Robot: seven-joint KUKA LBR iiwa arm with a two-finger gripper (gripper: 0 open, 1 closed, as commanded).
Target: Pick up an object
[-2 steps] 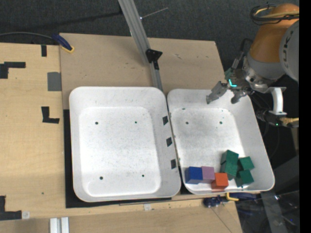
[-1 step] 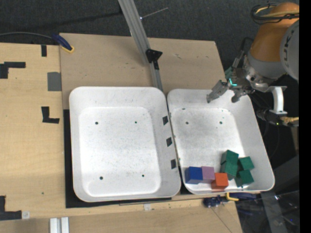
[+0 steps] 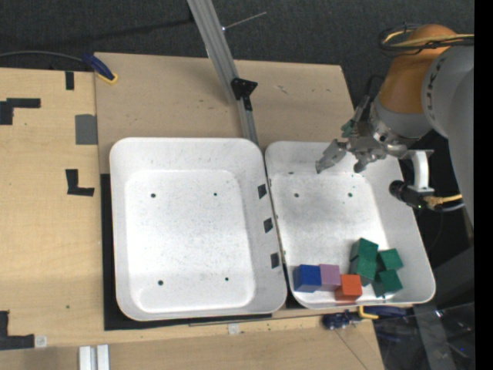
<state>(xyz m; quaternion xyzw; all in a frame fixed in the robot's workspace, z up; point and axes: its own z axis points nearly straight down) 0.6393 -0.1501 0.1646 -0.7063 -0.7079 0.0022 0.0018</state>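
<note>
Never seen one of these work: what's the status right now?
Gripper open, holding nothing, over right bin's far end. Blocks clustered at near end, untouched. Nothing in the way.

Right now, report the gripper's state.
Gripper: jaws open and spread, holding nothing, above the far end of the right bin.

matt white bins [image 3: 189, 149], seemingly plastic, on a wooden bench [image 3: 154, 91].

Arm [image 3: 439, 75] cut off by the right edge; only wrist section w/ orange band shows. Green blocks [image 3: 377, 267] overlap, so exact count unclear. Desk [image 3: 46, 206] runs off left & bottom edges. Blue clamp [image 3: 343, 320] at bottom partly hidden by bin rim.
</note>
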